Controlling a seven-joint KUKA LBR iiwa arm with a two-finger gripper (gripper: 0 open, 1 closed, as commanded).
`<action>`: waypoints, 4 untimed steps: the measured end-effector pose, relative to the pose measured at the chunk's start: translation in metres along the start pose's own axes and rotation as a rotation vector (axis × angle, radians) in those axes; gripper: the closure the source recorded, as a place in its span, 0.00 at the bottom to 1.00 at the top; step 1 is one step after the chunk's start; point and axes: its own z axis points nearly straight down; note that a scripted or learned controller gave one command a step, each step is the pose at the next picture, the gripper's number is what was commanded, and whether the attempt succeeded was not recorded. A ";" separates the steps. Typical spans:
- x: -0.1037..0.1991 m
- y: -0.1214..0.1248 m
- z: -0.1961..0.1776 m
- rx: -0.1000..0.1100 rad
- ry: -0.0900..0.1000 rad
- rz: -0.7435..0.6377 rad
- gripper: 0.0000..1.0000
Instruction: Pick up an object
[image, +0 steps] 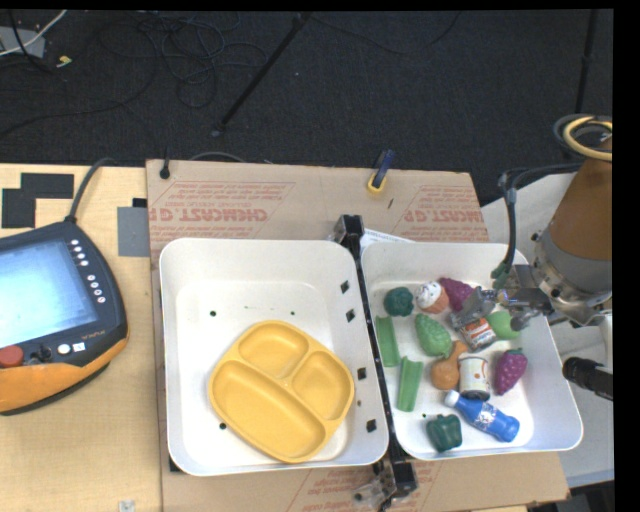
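Note:
The right bin (560, 425) holds a pile of toy food. In it I see a teal ball (399, 300), a magenta piece (458, 293), a green leafy piece (433, 335), an orange piece (445, 373), a white can (475, 373), purple grapes (510, 370), a blue bottle (490, 419) and a dark green pepper (443, 432). My gripper (476, 322) reaches in from the right and sits low over the middle of the pile, between the magenta piece and the white can. A light green item (504, 322) lies right beside it. The gripper's metal parts blend into the clutter.
Two green sticks (387, 340) (409, 384) lie along the right bin's left wall. The left bin (190, 290) carries a yellow divided plate (282, 388). A teach pendant (50, 310) rests at the far left of the bench. A black clip (350, 230) joins the bins at the back.

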 end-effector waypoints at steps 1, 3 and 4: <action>-0.001 0.000 -0.010 0.002 0.001 0.000 1.00; -0.079 0.079 -0.049 -0.006 -0.004 -0.005 1.00; -0.077 0.113 -0.311 -0.020 -0.008 -0.004 1.00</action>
